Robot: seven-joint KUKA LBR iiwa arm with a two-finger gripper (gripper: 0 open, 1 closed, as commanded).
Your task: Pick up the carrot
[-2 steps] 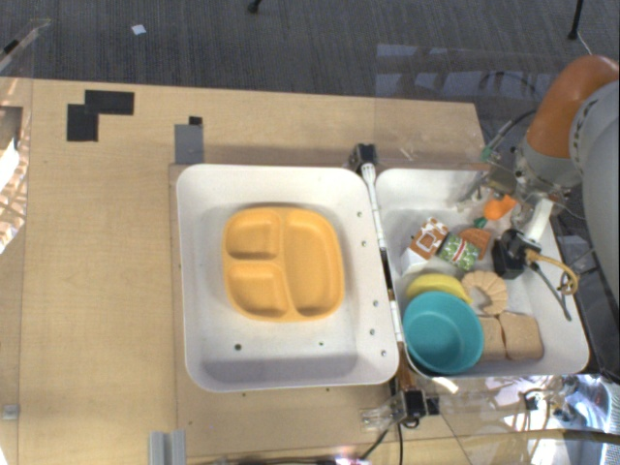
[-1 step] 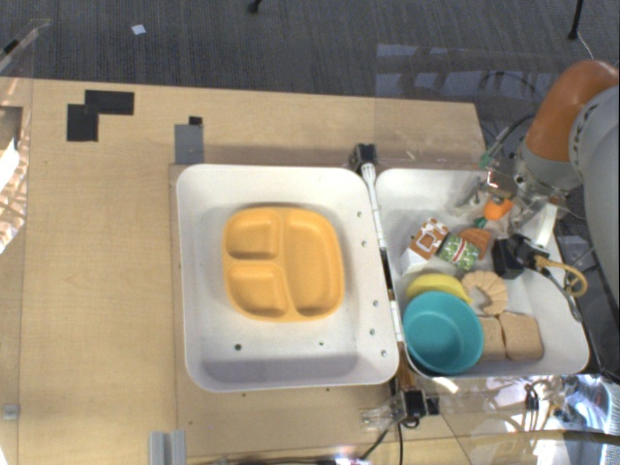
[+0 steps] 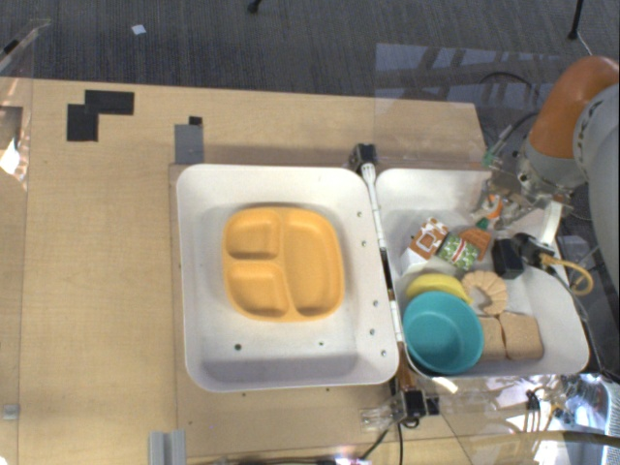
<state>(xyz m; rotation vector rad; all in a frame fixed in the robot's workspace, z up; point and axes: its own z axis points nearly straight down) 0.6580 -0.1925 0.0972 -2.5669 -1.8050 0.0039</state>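
Observation:
The carrot [image 3: 477, 234] is a small orange piece in the right bin [image 3: 552, 347], lying beside a green can [image 3: 459, 250] near the bin's far side. My gripper [image 3: 496, 204] hangs just above and to the right of the carrot, over the bin's far right part. A bit of orange and green shows at the gripper's tip. Whether that bit is part of the carrot is unclear. The grey arm with its orange band [image 3: 567, 109] comes in from the right.
The right bin also holds a small printed carton [image 3: 427, 237], a yellow dish [image 3: 435, 287], a teal bowl [image 3: 442, 332], a round biscuit [image 3: 485, 292] and a brown block [image 3: 520, 337]. A yellow divided plate [image 3: 284, 263] lies in the left bin [image 3: 203, 356].

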